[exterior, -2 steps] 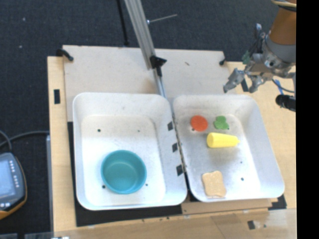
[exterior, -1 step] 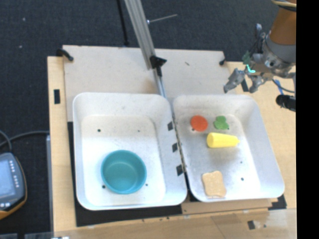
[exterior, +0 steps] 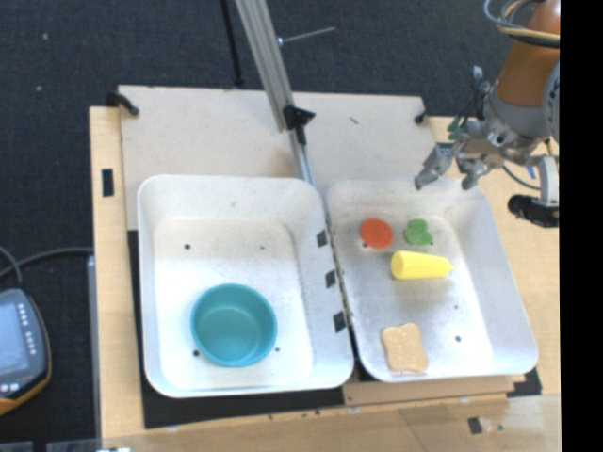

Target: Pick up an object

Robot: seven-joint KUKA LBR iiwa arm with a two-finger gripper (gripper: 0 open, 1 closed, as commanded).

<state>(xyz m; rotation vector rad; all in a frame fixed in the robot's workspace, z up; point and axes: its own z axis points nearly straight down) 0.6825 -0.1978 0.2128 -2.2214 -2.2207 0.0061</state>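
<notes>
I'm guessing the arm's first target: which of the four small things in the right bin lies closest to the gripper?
The green piece, at the bin's far side just below the gripper. The red-orange round piece beside it lies farther left; the yellow piece and tan slice lie nearer the camera.

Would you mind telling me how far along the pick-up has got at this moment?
Nothing looks picked yet. The claw hangs open with nothing between its fingers, over the far rim of the right bin. The red piece, green piece, yellow piece and tan slice all lie in that bin, and the teal bowl sits in the left bin. Choosing, descending, grasping and lifting remain.
</notes>
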